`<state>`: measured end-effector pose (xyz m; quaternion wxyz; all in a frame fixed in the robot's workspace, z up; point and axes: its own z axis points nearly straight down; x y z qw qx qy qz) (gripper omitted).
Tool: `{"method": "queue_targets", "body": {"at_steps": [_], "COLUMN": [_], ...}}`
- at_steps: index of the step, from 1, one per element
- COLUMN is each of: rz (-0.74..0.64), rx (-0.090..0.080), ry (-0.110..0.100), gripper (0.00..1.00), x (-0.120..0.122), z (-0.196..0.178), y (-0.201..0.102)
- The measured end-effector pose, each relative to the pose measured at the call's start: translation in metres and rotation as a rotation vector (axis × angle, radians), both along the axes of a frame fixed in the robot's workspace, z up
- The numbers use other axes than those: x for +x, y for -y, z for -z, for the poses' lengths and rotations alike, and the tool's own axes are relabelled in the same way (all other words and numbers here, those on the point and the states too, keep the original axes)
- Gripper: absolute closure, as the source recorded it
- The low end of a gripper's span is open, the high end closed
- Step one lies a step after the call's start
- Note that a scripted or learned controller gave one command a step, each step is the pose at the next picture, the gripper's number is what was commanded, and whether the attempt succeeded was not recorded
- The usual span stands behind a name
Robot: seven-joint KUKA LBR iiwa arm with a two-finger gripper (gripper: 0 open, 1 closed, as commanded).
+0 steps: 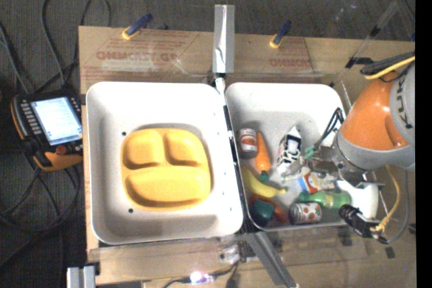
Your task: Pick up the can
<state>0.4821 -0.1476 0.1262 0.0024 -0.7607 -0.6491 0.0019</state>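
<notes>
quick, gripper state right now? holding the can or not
gripper: low in the right bin among the items; open or shut cannot be told, and no can is seen held.

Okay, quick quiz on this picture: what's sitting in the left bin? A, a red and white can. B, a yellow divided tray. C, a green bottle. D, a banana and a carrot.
B: the yellow divided tray lies alone in the left bin, while the banana, carrot, green bottle and cans are all in the right bin.
</notes>
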Motion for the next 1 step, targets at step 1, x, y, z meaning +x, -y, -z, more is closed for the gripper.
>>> {"method": "queue_targets", "body": {"at_steps": [1], "rz": [0.172], "rx": [-0.004], "ry": [0.019], "gripper": [0.0], "x": [0.0675], "z": [0.0362], "y": [-0.0069]}}
